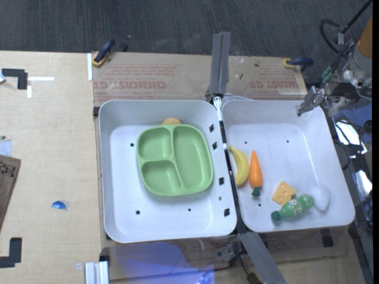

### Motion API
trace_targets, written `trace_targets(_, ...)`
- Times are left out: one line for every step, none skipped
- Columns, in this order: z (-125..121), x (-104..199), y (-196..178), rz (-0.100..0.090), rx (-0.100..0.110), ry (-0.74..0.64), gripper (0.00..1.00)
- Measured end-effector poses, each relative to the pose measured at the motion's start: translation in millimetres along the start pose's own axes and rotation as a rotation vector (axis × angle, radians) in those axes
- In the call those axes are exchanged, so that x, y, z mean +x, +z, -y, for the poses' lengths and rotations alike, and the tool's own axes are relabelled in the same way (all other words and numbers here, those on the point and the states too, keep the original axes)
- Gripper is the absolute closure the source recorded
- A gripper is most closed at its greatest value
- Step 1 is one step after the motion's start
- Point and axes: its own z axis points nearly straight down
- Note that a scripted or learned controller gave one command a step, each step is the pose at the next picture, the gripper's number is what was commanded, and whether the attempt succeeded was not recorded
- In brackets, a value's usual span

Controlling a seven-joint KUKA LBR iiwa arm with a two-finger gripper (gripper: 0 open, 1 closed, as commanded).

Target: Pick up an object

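Observation:
The right bin (284,129) holds several toys. A yellow banana (240,165) lies against its left wall, with an orange carrot (255,169) right beside it. Nearer the front sit a yellow cheese wedge (283,192), a green bottle (292,208) lying on its side, and a white rounded object (320,198). My gripper (310,103) hangs over the bin's far right corner, well apart from all of these, with nothing seen in it.
The left bin (118,158) carries a green divided plate (174,158), with a small yellow object (172,122) peeking out behind it. A grey divider post (219,64) stands between the bins at the back. Cables and hardware crowd the right edge.

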Motion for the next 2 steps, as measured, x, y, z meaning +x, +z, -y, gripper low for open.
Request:
trace_targets(4.3, 45.6, 138.5, 0.0, 0.001, -0.042, 0.0)
trace_targets(35.1, 82.2, 178.2, 0.0, -0.001, -0.112, 0.0)
